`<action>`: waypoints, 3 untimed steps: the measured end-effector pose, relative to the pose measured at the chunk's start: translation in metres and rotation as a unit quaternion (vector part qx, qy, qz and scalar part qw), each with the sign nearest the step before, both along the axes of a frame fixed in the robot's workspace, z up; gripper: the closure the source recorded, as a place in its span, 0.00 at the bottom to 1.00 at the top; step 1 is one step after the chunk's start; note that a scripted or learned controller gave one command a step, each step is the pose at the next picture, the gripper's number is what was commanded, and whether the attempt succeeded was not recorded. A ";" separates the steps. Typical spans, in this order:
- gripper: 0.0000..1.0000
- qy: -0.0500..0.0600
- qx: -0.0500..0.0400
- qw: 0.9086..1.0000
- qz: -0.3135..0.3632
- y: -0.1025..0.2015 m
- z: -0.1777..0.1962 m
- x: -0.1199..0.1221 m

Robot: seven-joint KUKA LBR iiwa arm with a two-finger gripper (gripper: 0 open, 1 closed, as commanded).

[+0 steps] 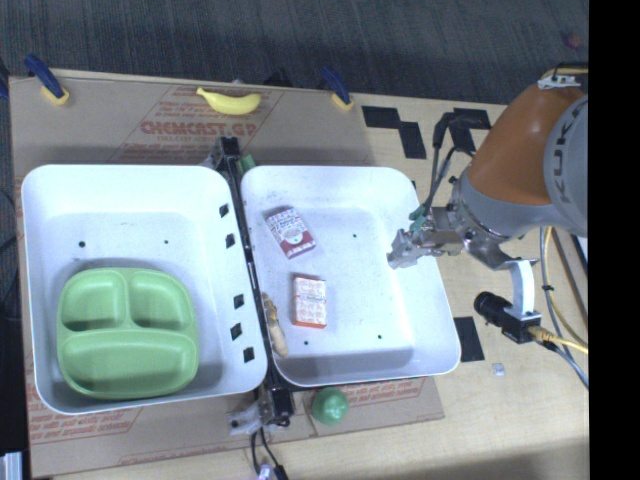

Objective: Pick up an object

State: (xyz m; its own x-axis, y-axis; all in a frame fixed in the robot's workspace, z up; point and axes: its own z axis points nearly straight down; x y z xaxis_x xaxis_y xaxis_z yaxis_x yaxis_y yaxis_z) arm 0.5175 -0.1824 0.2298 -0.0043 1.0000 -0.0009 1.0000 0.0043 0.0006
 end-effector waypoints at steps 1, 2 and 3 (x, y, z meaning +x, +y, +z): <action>1.00 0.001 0.001 1.000 0.002 0.043 0.013 -0.041; 1.00 0.001 0.001 1.000 0.002 0.110 0.005 -0.040; 1.00 0.003 0.000 1.000 0.001 0.051 -0.047 -0.015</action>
State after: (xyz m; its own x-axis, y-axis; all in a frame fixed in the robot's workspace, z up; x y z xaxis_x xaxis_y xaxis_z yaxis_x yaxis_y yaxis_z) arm 0.5021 -0.1310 0.1828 -0.0064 1.0000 -0.0007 1.0000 0.0064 -0.0045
